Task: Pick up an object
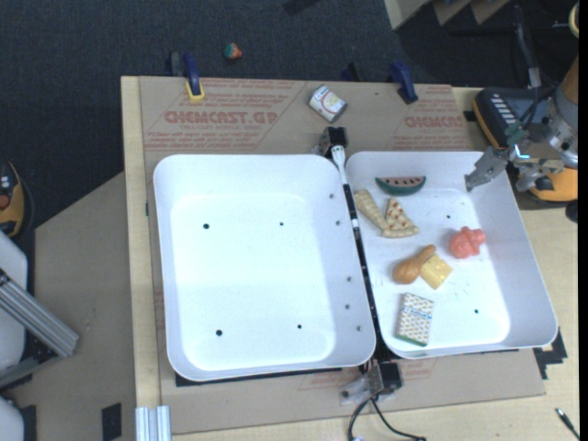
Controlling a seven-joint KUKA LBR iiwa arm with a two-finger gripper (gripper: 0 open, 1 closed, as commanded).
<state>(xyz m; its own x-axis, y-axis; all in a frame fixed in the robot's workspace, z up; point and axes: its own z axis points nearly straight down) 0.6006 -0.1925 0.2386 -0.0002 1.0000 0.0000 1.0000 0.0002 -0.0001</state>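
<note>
1. White right bin (514, 274) holds every candidate: watermelon slice (401, 185) near the far wall, a pale stick-shaped piece (368, 207) touching a pizza slice (397, 217), a red lumpy piece (467, 243), an orange piece (414, 265) touching a yellow block (436, 272), and a small printed carton (415, 319) near the front rim.
2. Left bin (184, 191): we see bare white floor with a few dark dots.
3. Tool (484, 170) sits over the far right corner of the right bin, apart from all items. We cannot tell whether it is apart or together; it is too small and blurred. Nothing visibly gripped.
4. Risks as we judge them:
- Orange piece and yellow block touch, so a descent there could wedge on both or knock one aside.
- Same for the stick and the pizza slice.
- Watermelon slice lies near the wall, so there is a collision risk with the rim.
- Carton lies flat and may slip out on closing.
5. Red piece stands alone and looks like the safest target.
6. Outside the bins, on the brown surface (248, 118): a small box (327, 103) beyond the rims.
</note>
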